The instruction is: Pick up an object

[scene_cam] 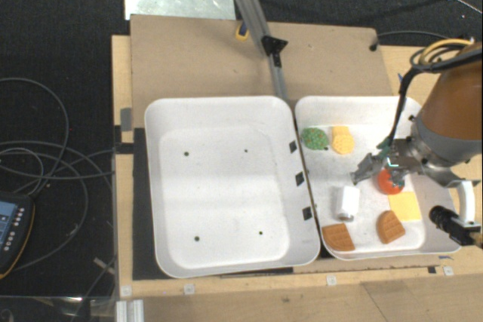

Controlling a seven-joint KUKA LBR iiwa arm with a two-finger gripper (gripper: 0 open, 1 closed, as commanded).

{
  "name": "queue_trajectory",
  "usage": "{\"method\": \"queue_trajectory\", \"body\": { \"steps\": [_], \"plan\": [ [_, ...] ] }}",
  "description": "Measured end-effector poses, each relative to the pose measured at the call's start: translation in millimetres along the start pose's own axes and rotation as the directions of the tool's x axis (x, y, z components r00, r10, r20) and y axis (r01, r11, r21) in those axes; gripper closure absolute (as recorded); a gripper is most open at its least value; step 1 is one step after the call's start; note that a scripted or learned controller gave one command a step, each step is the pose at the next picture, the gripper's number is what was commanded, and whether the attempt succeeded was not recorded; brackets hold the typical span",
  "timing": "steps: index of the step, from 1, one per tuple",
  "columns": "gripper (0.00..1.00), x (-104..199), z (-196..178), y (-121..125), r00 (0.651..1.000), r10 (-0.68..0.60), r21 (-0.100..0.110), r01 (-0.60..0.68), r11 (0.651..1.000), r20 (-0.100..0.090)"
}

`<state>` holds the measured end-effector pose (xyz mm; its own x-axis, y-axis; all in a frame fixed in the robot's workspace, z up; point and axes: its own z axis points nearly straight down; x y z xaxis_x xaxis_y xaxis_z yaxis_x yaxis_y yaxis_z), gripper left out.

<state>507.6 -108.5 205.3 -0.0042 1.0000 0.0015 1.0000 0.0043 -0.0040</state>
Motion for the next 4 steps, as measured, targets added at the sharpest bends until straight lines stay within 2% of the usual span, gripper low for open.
{"method": "queue_trajectory", "body": {
  "steps": [1, 2, 3, 4],
  "plan": [
    [0.0, 0, -2, 1, 1.0, 0.002, -0.005, -0.002, 1.0, 0.001],
    [0.0, 1, 40, 5, 1.0, 0.004, -0.001, -0.004, 1.0, 0.0],
    [0.0, 6, 99, 11, 1.0, 0.003, 0.001, -0.003, 1.0, 0.0],
    [0.0, 6, 115, 11, 1.0, 0.003, -0.002, -0.003, 1.0, 0.0]
  ]
}}
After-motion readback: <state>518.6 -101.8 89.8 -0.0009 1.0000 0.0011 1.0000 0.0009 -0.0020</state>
